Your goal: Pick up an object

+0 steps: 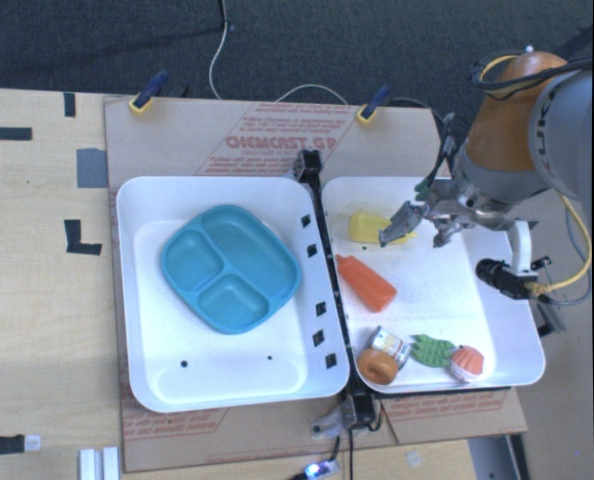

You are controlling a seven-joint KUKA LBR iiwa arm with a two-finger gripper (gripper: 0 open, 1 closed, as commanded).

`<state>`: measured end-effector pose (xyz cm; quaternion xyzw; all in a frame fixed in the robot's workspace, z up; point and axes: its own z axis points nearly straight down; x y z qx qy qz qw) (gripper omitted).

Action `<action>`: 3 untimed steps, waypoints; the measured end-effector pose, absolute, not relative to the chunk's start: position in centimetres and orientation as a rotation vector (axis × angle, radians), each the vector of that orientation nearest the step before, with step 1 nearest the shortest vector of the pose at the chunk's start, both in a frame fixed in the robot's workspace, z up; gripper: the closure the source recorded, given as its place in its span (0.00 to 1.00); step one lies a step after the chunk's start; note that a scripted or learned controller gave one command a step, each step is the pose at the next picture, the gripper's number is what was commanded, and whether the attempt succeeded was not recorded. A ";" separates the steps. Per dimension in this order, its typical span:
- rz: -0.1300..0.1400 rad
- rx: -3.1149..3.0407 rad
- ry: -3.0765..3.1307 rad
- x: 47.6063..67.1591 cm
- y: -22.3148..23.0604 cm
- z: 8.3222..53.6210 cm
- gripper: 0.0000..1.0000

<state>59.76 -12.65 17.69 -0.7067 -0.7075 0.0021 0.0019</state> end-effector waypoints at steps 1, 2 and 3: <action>0.007 -2.217 -2.220 59.4 -11.8 13.0 0.00; 0.005 -2.228 -2.226 59.5 -12.1 8.4 0.00; 0.003 -2.225 -2.227 59.5 -12.0 9.6 1.00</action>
